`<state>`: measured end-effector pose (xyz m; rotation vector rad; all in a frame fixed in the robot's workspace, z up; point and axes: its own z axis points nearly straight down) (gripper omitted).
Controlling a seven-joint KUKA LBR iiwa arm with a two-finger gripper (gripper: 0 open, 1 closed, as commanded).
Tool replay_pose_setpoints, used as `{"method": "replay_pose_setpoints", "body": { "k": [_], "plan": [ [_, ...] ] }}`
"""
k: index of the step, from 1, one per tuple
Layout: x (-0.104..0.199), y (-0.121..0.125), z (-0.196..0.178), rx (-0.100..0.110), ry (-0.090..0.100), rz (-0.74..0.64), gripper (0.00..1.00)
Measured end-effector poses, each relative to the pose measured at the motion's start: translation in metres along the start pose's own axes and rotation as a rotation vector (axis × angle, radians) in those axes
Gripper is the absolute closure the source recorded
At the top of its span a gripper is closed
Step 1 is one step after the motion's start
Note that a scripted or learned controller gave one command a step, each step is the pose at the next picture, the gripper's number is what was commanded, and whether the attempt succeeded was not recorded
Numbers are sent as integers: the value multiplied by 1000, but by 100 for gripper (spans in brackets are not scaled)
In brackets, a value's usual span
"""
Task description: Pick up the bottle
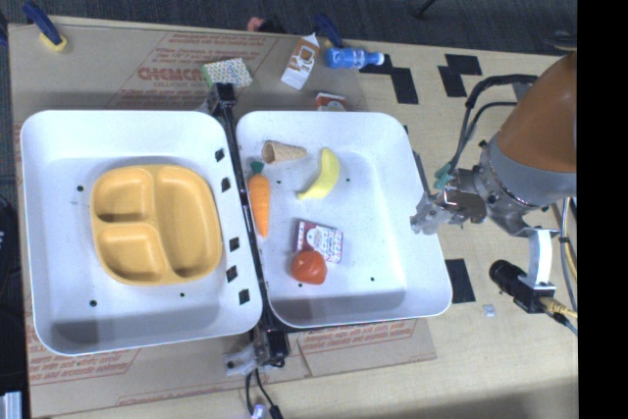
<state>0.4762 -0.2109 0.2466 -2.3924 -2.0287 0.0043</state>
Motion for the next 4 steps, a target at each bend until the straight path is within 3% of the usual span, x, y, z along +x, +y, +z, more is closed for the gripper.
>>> {"method": "replay_pose_setpoints", "body": {
  "k": [3, 4],
  "plan": [
    [1, 1, -30, 5, 2, -17, 100],
    [7, -1, -2, 0, 1, 195, 100]
  ]
}}
